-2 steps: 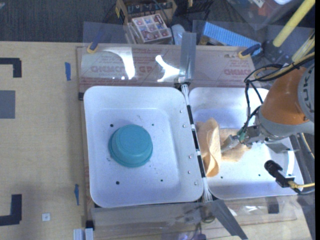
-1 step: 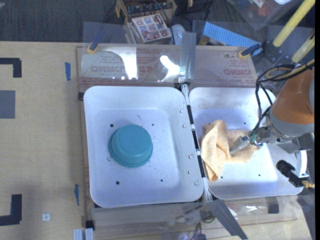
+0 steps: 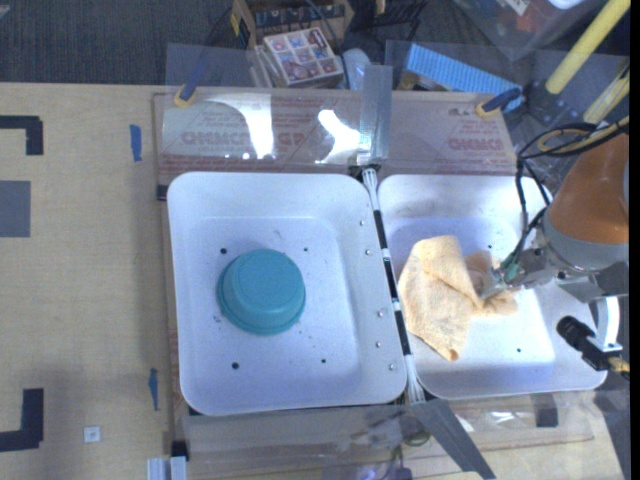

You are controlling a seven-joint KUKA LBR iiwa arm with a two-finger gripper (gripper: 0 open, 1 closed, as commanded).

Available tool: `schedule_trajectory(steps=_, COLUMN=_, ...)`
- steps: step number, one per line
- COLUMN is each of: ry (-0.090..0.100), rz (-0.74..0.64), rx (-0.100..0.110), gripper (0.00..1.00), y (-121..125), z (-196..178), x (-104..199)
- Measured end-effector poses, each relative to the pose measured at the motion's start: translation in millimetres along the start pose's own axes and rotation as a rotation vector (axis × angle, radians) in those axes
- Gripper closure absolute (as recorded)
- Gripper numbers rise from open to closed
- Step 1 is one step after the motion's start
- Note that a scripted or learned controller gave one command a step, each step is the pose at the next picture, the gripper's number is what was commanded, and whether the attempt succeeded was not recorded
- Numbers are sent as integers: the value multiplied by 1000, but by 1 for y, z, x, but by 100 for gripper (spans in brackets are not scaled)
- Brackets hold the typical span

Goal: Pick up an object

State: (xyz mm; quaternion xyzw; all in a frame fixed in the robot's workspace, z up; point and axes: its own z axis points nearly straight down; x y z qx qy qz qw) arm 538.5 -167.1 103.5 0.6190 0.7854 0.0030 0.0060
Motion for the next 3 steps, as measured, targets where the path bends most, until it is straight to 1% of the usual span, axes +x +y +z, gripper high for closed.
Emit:
schedule_trajectory(steps=1, ry=0, rz=0, rx=0, gripper=0, y=0, z=0, x=0)
schedule_trajectory(steps=2, ry=-3, rz=3, rx=-4, gripper=100, y=0, z=-10, x=-2)
schedule_trajectory(steps=3, ry=3, rz=203, rx=11, gripper=100, y=54, z=-72, x=6)
